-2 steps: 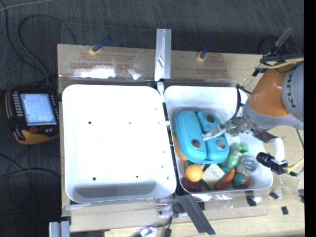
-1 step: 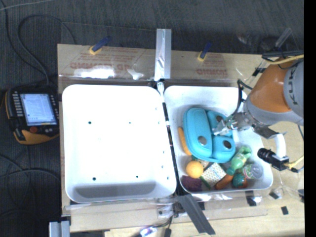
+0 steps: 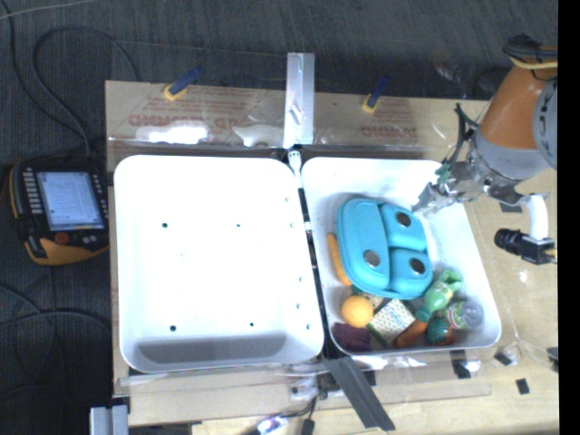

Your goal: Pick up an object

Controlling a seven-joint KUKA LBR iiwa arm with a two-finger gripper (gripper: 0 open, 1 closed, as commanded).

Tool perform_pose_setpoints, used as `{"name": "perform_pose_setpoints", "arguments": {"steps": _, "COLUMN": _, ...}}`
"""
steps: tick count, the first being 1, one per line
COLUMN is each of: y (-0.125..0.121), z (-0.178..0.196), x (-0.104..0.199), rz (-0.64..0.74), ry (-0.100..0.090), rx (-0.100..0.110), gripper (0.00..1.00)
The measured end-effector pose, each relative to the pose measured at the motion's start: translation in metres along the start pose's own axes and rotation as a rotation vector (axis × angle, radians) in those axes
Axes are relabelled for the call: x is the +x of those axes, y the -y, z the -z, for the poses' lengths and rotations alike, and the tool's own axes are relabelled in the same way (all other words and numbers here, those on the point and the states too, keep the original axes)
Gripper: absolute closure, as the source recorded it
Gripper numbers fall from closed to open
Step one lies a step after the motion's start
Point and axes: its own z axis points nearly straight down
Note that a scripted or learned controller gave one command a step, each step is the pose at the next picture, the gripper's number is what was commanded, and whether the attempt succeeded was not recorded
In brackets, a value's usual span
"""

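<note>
The right bin [image 3: 458, 234] holds a big blue plastic lid-like piece [image 3: 384, 247] with round holes. A heap of small toys lies along its near side: an orange ball [image 3: 357, 311], a checkered block [image 3: 391, 318], a purple piece [image 3: 352, 336], a green item [image 3: 440, 294] and a clear round one [image 3: 468, 314]. An orange stick [image 3: 337, 257] lies by the bin's left wall. My gripper [image 3: 439, 193] hangs over the far right part of this bin, just right of the blue piece's upper edge, with nothing seen between its fingers.
The left bin [image 3: 213, 261] sits beside the right one, split from it by a dark divider [image 3: 306, 234]. A teach pendant [image 3: 59, 207] lies on the floor at left. Clamps and taped plastic sheet run along the bench's far edge [image 3: 272, 125].
</note>
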Motion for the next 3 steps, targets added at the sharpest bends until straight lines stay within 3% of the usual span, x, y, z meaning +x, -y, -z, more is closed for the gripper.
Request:
{"name": "perform_pose_setpoints", "arguments": {"steps": 1, "y": -0.055, "z": 0.098, "x": -0.036, "rz": 0.344, "ry": 0.003, "rx": -0.001, "gripper": 1.0}}
{"name": "perform_pose_setpoints", "arguments": {"steps": 2, "y": -0.055, "z": 0.098, "x": -0.035, "rz": 0.345, "ry": 0.002, "rx": -0.001, "gripper": 0.0}}
{"name": "perform_pose_setpoints", "arguments": {"steps": 3, "y": -0.015, "z": 0.034, "x": 0.032, "rz": 0.335, "ry": -0.002, "rx": 0.0, "gripper": 0.0}}
